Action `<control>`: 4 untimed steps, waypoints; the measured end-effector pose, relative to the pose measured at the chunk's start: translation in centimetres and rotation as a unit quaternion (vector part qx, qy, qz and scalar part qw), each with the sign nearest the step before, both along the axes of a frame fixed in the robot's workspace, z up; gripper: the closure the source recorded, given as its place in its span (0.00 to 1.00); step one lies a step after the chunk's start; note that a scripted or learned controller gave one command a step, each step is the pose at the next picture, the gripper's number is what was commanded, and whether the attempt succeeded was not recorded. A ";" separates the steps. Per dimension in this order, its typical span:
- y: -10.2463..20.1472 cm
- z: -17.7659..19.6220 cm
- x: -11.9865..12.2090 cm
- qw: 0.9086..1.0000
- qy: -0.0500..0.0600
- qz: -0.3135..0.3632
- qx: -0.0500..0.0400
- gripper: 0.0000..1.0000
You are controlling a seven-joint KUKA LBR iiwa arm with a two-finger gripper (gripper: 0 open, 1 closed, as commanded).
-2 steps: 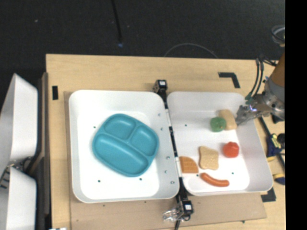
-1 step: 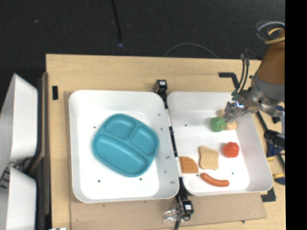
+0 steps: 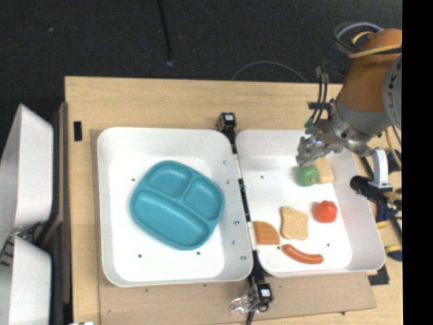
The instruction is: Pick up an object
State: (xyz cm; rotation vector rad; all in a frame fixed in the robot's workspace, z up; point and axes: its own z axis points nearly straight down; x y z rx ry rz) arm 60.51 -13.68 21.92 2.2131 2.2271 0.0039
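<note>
Overhead, gripper (image 3: pixel 310 156) poised just above green apple (image 3: pixel 308 175) in right bin (image 3: pixel 270 144); finger spread cannot be told. Beside apple: tan block (image 3: pixel 326 172). Nearer: tomato (image 3: pixel 325 211), toast (image 3: pixel 294 223), sausage (image 3: pixel 302 254).

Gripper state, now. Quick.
Gripper: low in the right bin, just above the green toy fruit; open or shut cannot be told, and no object is seen between its fingers.
</note>
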 end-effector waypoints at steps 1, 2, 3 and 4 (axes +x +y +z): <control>4.3 1.0 1.0 1.000 0.000 0.000 0.000 1.00; 9.2 2.2 2.4 1.000 0.000 0.001 0.001 1.00; 14.3 3.2 4.3 1.000 0.000 0.001 0.001 1.00; 18.5 3.2 5.9 1.000 0.000 0.000 0.000 1.00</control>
